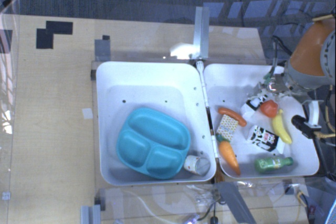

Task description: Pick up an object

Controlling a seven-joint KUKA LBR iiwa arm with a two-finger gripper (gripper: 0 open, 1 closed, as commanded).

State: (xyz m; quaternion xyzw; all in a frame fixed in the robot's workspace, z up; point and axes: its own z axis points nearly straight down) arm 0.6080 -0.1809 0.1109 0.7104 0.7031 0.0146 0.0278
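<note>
Nothing looks lifted yet: nearest in the right bin [313, 168] lie the green bottle [273, 164] and carrot [229, 155], beyond them the banana [281, 128] and tomato [269, 108], and just past the tomato the gripper [271, 86] sits low, its grip impossible to judge

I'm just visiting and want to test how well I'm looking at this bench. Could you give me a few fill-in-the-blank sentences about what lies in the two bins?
1. The blue divided tray lies in the ____ bin of the camera view.
2. The carrot is coloured ____.
3. The yellow fruit beside the tomato is a ____.
4. The green bottle lies on its ____.

Missing words: left; orange; banana; side
</note>
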